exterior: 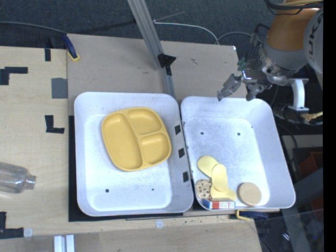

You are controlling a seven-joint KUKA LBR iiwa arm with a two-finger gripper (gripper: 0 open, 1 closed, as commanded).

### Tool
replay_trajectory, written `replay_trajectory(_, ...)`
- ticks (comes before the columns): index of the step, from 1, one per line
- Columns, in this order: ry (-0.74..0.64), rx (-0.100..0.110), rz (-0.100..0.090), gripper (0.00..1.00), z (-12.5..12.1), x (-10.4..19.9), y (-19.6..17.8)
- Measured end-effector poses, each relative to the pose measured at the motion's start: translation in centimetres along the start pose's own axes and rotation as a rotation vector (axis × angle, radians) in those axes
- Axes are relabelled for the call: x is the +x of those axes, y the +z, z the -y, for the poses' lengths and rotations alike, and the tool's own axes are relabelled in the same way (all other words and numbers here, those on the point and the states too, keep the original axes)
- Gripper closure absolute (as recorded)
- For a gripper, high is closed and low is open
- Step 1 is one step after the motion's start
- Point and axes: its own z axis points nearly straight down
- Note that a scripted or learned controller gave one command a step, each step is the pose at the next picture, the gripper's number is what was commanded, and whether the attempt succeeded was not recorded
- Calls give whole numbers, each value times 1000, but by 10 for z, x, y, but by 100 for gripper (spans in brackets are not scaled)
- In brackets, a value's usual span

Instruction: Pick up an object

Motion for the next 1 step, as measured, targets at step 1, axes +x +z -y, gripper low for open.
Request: replay_trajectory(1, -3, 0, -1, 100, 0, 2, -10)
